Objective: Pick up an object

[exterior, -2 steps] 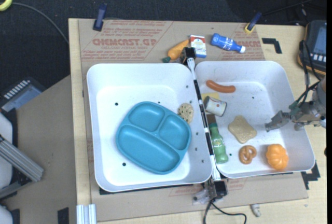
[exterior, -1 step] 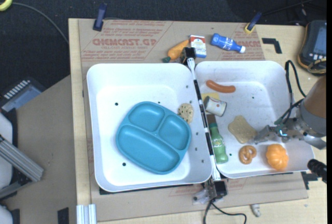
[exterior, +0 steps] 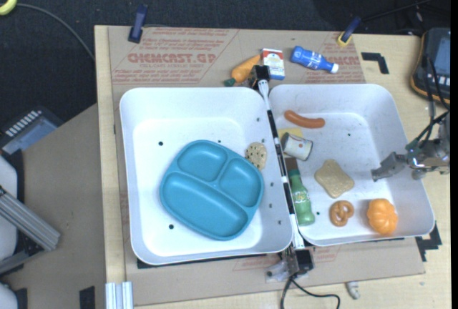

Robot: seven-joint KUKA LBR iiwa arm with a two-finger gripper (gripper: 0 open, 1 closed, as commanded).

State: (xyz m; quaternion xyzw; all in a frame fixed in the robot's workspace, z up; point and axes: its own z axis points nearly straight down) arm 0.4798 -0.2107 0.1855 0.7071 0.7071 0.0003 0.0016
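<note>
— Where are we? Our gripper (exterior: 381,170) sits low at the right bin's (exterior: 372,96) far edge, holding nothing; how its tips stand we cannot tell

— Approach step, we judge. The orange fruit (exterior: 382,215) lies just below it, the bread slice (exterior: 334,178) beside; next we need to centre over one and descend

two bins (exterior: 143,121), one blue tray (exterior: 211,189)
</note>
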